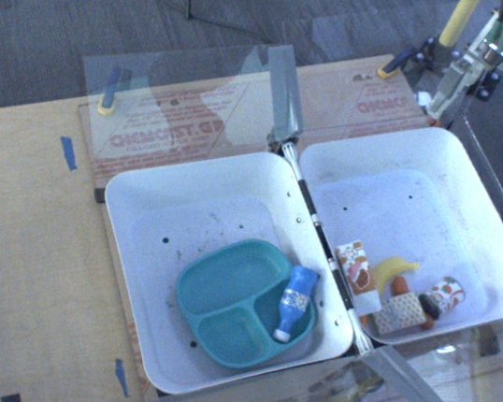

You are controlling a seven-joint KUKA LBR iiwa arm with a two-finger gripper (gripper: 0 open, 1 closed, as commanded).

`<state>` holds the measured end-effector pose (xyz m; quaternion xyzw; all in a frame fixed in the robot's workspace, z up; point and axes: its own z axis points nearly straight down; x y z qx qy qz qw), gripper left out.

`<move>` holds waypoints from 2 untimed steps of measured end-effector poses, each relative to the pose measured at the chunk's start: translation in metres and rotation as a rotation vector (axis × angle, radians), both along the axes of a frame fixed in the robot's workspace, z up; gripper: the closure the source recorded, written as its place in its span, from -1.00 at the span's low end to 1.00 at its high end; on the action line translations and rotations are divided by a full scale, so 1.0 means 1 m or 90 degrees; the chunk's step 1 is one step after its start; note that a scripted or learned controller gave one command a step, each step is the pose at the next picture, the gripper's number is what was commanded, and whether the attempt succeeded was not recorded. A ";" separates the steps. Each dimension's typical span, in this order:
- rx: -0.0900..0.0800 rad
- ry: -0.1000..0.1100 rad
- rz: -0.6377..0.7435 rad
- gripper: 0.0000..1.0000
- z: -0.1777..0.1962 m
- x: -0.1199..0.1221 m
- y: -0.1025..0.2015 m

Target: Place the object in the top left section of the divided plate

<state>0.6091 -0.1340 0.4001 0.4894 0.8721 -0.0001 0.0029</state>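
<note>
A teal divided plate [226,280] lies in the near half of the left bin [147,231]. It has a wide section across its far left, a smaller one at the near left, and one along its right side. A small blue bottle [293,304] with a white cap lies on its side in the right-hand section. Its cap points toward the plate's near rim and its base sits by the plate's far right edge. The wide far-left section shows bare teal.
The right bin [400,181] holds a small printed carton [355,267], a banana [393,269], a speckled block [399,313] and a lying can [444,295] along its near edge. A yellow rod with grey-white hardware [464,76] stands beyond that bin's far right corner.
</note>
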 end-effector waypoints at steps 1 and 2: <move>-0.001 0.000 0.079 -1.00 -0.023 0.036 -0.091; -0.003 -0.002 0.321 -1.00 0.029 0.055 -0.086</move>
